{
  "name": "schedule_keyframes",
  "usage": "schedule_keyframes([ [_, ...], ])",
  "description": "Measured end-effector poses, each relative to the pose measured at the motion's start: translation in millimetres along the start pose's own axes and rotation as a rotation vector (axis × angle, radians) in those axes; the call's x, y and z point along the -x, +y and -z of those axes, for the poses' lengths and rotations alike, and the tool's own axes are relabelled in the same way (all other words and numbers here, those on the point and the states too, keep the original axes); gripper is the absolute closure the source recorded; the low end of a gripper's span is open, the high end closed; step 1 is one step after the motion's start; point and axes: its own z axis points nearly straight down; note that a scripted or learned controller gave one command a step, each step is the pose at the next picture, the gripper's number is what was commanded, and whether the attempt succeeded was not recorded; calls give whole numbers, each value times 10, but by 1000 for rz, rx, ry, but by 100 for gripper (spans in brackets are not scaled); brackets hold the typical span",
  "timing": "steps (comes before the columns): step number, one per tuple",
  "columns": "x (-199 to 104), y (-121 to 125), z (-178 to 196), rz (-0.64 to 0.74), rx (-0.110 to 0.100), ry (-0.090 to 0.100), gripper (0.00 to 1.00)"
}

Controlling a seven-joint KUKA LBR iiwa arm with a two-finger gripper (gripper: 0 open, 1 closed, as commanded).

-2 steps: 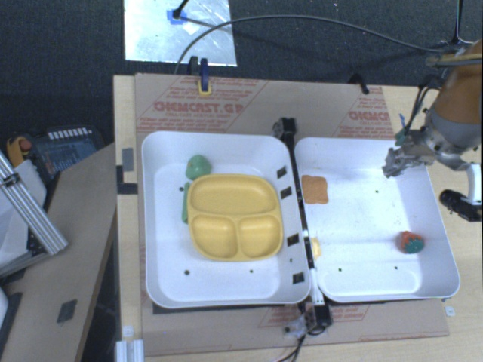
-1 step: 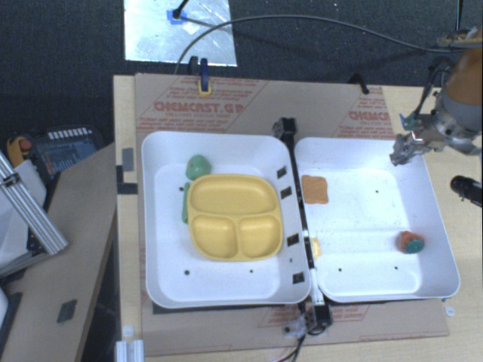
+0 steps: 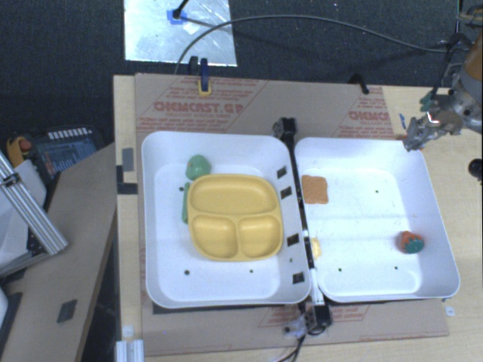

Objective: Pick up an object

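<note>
The claw (image 3: 417, 136) hangs over the far right corner of the right bin (image 3: 430, 191), and I cannot tell how it is set. Well below it, near the bin's right wall, lies a small orange-and-teal object (image 3: 410, 241). To its left lies an orange flat piece (image 3: 315, 189). Farther left, the left bin (image 3: 155, 202) holds a yellow divided tray (image 3: 232, 216) over a green item (image 3: 198, 167). Both bins rest on a brown printed board (image 3: 249, 96), with dark carpet beyond.

Robotics lab: cardboard-covered bench (image 3: 249, 96), twin white bins (image 3: 158, 202), loose cables (image 3: 317, 25), aluminium framing (image 3: 30, 210).
</note>
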Motion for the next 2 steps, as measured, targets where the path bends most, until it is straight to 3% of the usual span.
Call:
schedule_keyframes([
  [2, -1218, -96, -33, 5, -6, 4, 100],
])
